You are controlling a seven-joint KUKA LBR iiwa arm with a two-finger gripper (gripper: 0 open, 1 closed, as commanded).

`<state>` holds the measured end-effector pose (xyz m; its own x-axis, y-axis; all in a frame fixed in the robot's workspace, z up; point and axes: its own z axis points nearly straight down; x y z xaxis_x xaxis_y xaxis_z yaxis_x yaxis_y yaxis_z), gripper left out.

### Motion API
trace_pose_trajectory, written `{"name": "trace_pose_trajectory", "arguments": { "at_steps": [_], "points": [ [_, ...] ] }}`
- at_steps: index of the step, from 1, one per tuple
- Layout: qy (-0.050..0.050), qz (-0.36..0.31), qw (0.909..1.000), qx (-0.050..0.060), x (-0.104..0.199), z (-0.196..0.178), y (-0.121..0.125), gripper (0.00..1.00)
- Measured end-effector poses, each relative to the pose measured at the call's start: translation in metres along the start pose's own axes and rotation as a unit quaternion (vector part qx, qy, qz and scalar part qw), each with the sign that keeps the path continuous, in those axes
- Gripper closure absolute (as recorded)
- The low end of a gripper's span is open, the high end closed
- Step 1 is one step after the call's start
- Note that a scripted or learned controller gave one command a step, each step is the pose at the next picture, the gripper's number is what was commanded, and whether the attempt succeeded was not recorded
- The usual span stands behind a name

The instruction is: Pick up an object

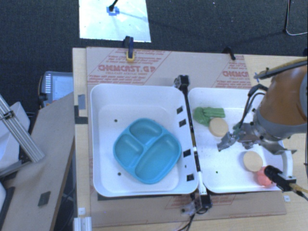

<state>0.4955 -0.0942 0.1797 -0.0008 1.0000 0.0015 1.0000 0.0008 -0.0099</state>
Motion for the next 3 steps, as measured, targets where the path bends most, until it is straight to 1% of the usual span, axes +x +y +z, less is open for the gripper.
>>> {"name": "trace_pose_trajectory", "arguments": {
  "at_steps": [1,2,3],
  "points": [
    [-0.001,-0.001,1.0,-0.006,0.0,-0.005,0.003,0.0],
    [0.0,0.0,1.0,-0.003,0.0,0.058,0.005,0.0],
    [0.0,0.0,1.0,-0.004,0.001,0.097,0.005,0.0]
  ]
}}
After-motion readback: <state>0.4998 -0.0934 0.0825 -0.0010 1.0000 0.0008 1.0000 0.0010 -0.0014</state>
